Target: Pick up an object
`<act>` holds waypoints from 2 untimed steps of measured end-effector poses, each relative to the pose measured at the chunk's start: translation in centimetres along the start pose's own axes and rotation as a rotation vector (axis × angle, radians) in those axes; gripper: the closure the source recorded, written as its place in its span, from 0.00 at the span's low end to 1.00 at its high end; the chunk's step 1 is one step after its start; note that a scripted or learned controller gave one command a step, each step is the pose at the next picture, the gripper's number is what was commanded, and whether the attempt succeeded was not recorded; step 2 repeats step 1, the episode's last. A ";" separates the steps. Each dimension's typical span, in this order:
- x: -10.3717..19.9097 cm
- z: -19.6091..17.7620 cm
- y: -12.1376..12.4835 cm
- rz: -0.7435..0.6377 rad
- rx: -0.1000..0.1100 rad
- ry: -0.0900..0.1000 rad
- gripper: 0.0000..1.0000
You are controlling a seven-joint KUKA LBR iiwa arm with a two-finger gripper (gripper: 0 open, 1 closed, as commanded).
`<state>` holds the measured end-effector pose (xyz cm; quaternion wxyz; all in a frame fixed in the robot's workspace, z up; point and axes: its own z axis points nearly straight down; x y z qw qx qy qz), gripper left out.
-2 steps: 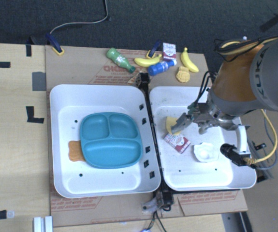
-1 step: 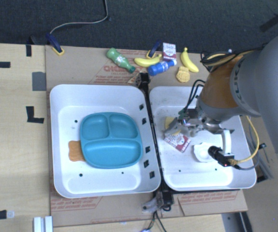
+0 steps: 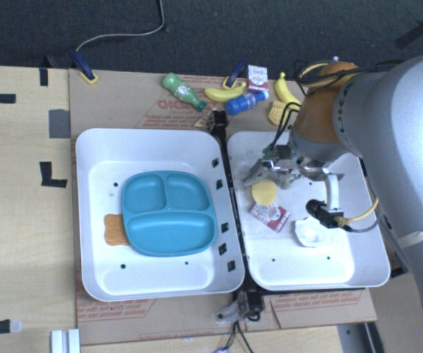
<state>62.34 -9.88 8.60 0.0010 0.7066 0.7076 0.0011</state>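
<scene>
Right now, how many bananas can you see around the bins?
2. One banana lies on the cardboard just behind the two bins, beside the green bottle. The other banana lies further right, next to the arm, which may hide more.

The grey arm (image 3: 399, 145) comes in from the right side of the camera view, its thick rounded body filling the upper right and tapering toward the middle. Above the wrist sits the orange band (image 3: 320, 120), turned toward the top of the view. Below the band the wrist angles down and to the left, ending in the end effector (image 3: 266, 169), whose metal parts point left and slightly downward, low over the surface beneath. A black cable loops along the wrist beside the orange band. A yellow cable and a white fitting hang off the wrist's lower side. The fingers' spacing cannot be made out.
</scene>
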 end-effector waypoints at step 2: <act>0.0 -0.9 0.0 0.000 0.001 -0.001 1.00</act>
